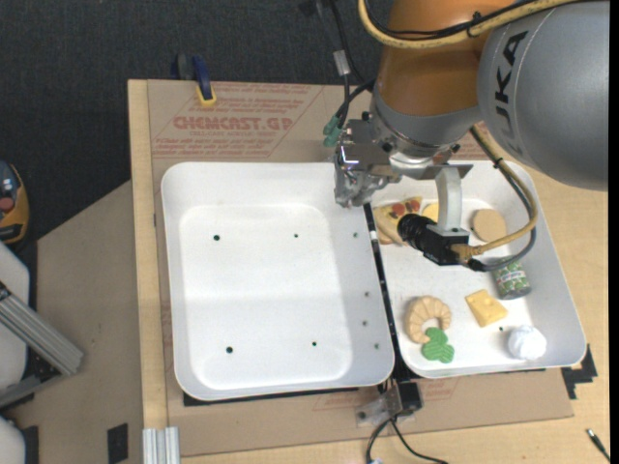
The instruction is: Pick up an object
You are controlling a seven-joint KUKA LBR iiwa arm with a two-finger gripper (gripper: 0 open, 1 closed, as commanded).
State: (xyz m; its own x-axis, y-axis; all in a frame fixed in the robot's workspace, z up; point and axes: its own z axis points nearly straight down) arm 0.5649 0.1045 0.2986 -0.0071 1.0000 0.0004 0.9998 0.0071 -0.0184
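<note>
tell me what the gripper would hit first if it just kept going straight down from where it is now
Probably the floor of the right bin near its far left corner, beside the pizza-like toy. The gripper sits close to the wall between the bins, so depth is uncertain.

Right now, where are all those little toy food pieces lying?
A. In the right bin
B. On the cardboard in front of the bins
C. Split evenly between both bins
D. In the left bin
A: the croissant, the green piece, the yellow wedge and the white ball all lie inside the right bin, under the arm.
</note>
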